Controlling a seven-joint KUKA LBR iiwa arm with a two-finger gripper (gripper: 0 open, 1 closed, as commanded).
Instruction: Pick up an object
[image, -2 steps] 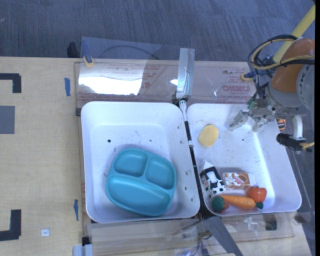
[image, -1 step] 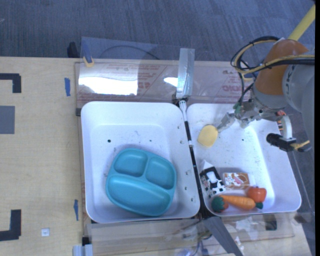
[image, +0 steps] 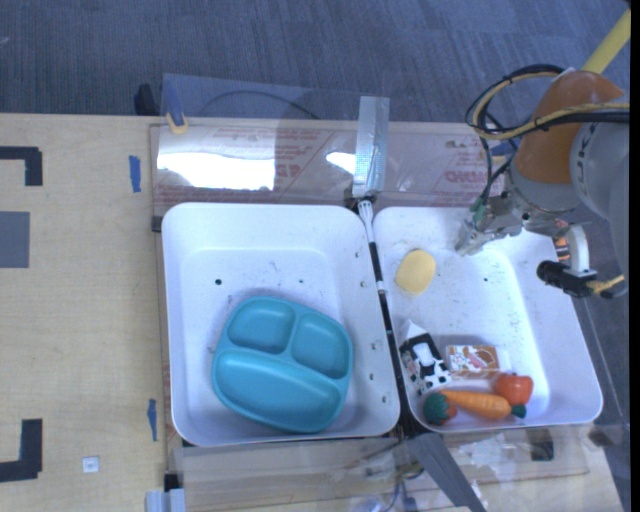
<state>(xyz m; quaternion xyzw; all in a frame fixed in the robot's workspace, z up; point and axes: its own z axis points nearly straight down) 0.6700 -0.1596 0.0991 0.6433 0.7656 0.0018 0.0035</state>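
Nearest the camera, along the front wall of the right bin, lie a toy carrot with a green top, a red tomato-like toy touching its far end, a small orange-and-white packet just behind them, and a black-and-white toy, perhaps a cow, beside the packet; its shape is hard to make out. In the left bin, a teal divided tray with three compartments rests toward the front, slightly tilted against the bin floor. Farther back in the right bin, a yellow lemon-like toy sits alone near the divider between the bins, well apart from the front cluster. Beyond it, at the bin's far right corner, the gripper hangs low over the floor, right of the lemon and not touching it. The fingers are small and blurred against the white plastic, so I cannot tell their state; nothing visible sits between them. The grey arm with its orange band is cut off at the right edge.
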